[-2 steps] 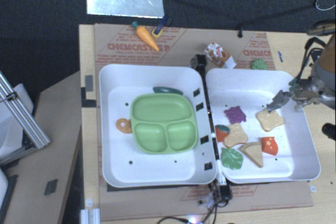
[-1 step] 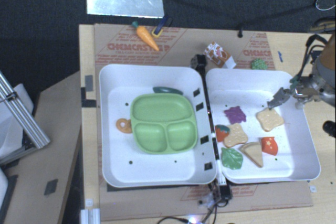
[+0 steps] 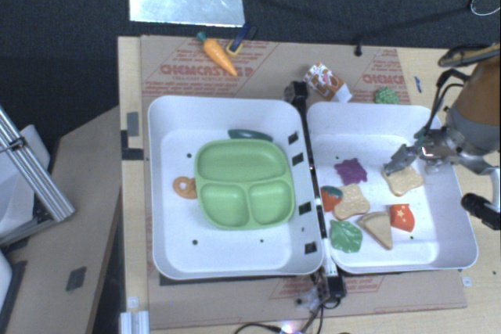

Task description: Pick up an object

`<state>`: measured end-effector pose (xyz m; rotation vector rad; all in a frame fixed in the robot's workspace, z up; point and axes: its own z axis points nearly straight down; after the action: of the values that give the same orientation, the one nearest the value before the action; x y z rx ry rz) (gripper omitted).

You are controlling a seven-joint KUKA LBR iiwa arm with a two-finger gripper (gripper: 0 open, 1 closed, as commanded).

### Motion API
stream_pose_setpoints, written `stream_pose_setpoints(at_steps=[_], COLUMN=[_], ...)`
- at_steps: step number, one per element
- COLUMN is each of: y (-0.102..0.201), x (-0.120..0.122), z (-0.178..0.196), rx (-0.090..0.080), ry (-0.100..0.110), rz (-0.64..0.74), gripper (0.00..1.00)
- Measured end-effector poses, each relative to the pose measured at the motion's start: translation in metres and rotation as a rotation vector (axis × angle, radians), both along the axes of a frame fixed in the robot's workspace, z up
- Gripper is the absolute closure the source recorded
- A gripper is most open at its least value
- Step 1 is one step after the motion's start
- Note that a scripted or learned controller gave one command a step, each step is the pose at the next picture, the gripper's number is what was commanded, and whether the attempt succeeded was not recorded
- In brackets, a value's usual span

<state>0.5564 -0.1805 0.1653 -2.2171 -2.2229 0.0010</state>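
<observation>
The right white bin (image 3: 450, 242) holds several toy foods: a purple grape bunch (image 3: 351, 170), a red tomato piece (image 3: 330, 197), a tan bread slice (image 3: 353, 203), a green leaf (image 3: 345, 235), a sandwich wedge (image 3: 379, 228), a red piece (image 3: 401, 217) and a pale toast slice (image 3: 405, 181). My gripper (image 3: 398, 161) hangs low over the bin's right side. Its tip is just above the upper left edge of the pale toast slice. Nothing is visibly held in it. The arm (image 3: 470, 121) enters from the right.
The left bin (image 3: 168, 129) holds a green divided plate (image 3: 243, 182), an orange ring (image 3: 185, 187) and a dark green item (image 3: 250, 135) behind the plate. Behind the bins lie a carrot (image 3: 219, 56), a small printed box (image 3: 325, 80) and a green lump (image 3: 385, 95).
</observation>
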Motion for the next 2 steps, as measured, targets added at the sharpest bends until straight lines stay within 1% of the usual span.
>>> stream_pose_setpoints(at_steps=[1,2], y=[-0.003,-0.004], x=[0.003,0.006], z=[-0.043,-0.079], rx=[0.0,-0.005], ry=[0.0,-0.008], rz=[-0.001,-0.001], gripper=[0.0,0.0])
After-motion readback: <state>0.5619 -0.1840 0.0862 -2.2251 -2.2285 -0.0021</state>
